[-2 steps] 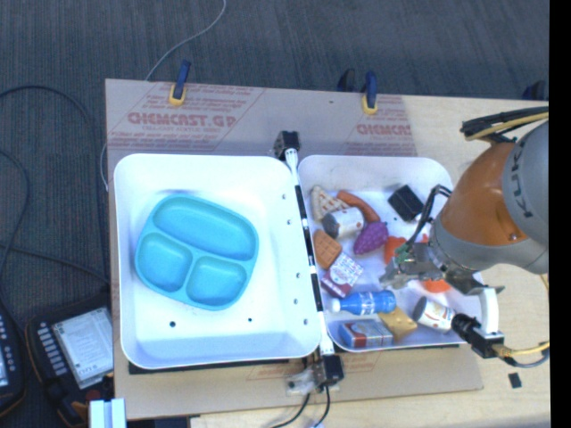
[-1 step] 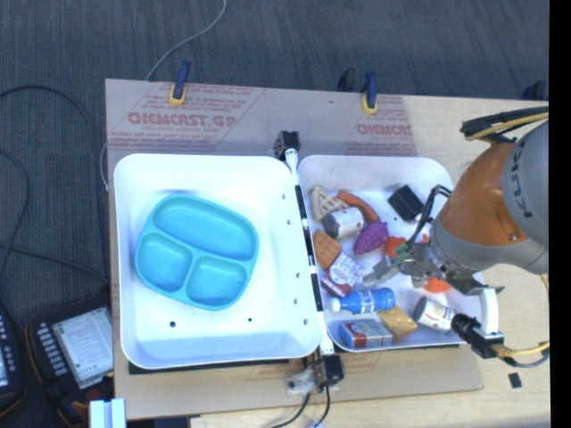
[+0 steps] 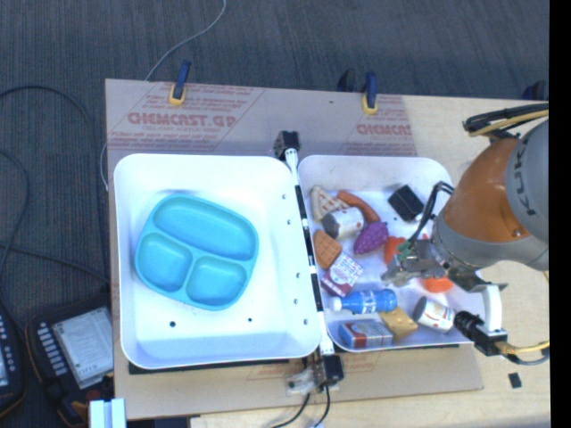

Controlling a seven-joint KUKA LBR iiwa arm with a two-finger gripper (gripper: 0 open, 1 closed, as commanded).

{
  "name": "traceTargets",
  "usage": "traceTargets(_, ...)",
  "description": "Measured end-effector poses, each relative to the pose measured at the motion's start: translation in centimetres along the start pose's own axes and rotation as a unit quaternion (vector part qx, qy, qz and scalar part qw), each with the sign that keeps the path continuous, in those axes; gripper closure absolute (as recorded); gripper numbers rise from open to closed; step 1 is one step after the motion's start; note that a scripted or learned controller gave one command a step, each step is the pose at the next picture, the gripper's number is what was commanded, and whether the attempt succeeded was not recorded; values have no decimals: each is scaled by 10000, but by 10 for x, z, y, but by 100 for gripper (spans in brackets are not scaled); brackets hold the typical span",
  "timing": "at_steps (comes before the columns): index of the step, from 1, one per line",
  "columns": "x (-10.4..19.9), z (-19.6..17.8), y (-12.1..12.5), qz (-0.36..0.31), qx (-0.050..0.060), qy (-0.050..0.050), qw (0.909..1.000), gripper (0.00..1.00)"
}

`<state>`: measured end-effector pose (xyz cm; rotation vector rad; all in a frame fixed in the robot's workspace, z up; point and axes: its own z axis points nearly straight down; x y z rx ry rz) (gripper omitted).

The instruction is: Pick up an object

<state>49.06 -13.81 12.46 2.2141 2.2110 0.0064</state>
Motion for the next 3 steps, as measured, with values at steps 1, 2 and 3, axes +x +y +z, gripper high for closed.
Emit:
traceTargets(1,0,0,0,-1,1,0,10000,0)
traceTargets(2,0,-9,1,-5,4,2,10000,100)
traceTargets(3,0,-9,1,-4,3,1,10000,0)
